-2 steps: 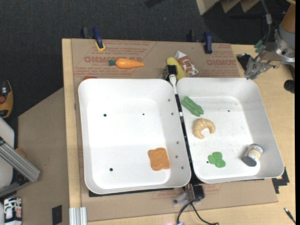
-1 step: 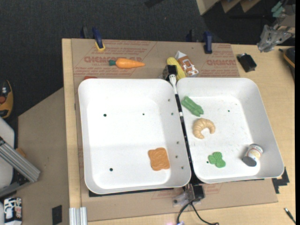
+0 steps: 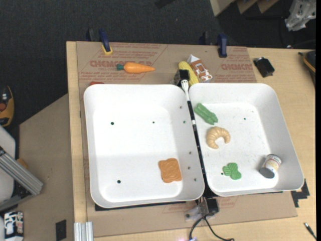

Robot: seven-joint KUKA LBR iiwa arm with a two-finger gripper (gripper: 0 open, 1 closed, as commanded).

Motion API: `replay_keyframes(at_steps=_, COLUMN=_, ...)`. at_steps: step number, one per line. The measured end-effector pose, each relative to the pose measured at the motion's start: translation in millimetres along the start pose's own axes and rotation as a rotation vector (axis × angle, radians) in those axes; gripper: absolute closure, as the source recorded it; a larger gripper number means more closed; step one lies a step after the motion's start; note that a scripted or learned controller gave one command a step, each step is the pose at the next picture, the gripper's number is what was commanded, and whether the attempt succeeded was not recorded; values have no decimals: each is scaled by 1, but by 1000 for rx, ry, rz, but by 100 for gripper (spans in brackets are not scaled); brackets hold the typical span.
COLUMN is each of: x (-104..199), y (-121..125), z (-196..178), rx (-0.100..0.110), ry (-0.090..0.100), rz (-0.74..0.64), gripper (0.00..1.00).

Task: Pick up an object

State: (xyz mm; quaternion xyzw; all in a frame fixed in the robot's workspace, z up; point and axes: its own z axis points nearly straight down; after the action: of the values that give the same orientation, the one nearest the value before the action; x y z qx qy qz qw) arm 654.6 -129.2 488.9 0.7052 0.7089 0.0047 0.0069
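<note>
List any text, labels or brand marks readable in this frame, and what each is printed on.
Red lettering repeats along the far strip of the brown board behind the bins; it is too blurred to read.
The small can in the right bin carries a label, too small to read.
The carton behind the bins shows print, also unreadable.

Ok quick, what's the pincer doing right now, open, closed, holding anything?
Pincer: cannot be told; it is small and blurred in the view's top right corner.
</note>
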Motion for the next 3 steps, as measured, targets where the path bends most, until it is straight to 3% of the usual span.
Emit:
replay_keyframes(at_steps=1, x=34, y=-21, z=-51, rx=6, ry=2, rz=1, gripper=100)
replay_keyframes(at_steps=2, x=115, y=-103, z=-49, rx=21, ry=5, rz=-1, gripper=100)
replay_keyframes(at_steps=3, x=183, y=-174, z=-50, rx=19, ry=6, rz=-3, gripper=100)
